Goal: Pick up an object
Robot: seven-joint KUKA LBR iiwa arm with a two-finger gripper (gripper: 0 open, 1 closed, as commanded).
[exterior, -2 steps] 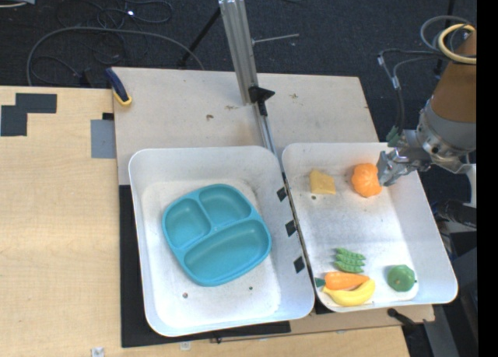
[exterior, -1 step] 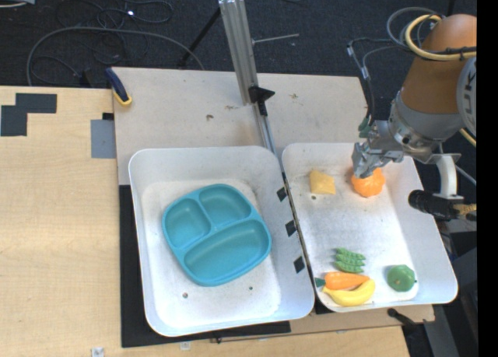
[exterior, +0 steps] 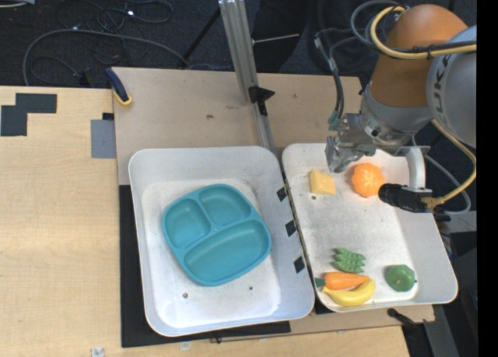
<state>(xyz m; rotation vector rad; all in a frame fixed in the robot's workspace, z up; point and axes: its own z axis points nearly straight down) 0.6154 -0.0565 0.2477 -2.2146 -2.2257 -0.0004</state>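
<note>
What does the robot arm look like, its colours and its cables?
The arm is grey with a rounded orange band above the wrist. Yellow and grey cables loop beside the band. Its end effector is dark grey metal.

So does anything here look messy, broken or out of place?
Nothing stands out. The teal plate lies flat in the left bin, slightly turned. The toy foods sit loose in the right bin; the carrot rests against the banana.
</note>
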